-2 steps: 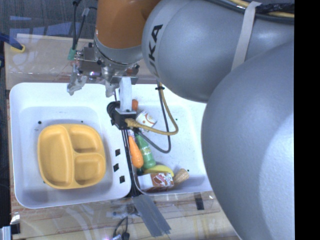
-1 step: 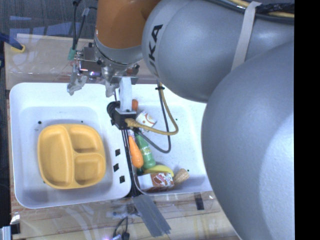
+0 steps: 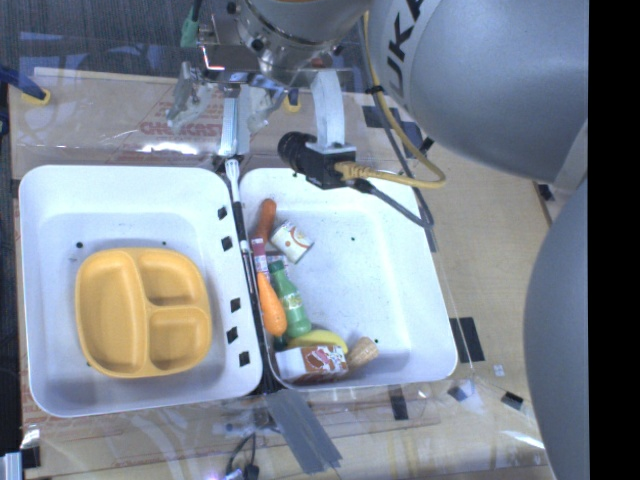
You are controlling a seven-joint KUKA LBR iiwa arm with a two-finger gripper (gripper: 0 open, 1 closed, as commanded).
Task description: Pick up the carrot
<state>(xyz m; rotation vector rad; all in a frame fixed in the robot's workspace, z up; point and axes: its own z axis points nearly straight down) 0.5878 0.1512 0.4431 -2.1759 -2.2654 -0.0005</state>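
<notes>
Against the left wall of the right bin [image 3: 420, 268] lay the carrot [image 3: 271, 306], wedged among a green bottle [image 3: 291, 302], a small can [image 3: 291, 240], a sausage [image 3: 265, 218] and a banana [image 3: 322, 340]. Well above it, past the bins' far edge, hung the gripper [image 3: 214, 96], fingers apart and holding nothing. By my reading the approach had not begun. Next move would call for travel down over the carrot, fingers set across its width, clear of wall and bottle. Left bin [image 3: 40, 218] held a yellow tray [image 3: 143, 310].
</notes>
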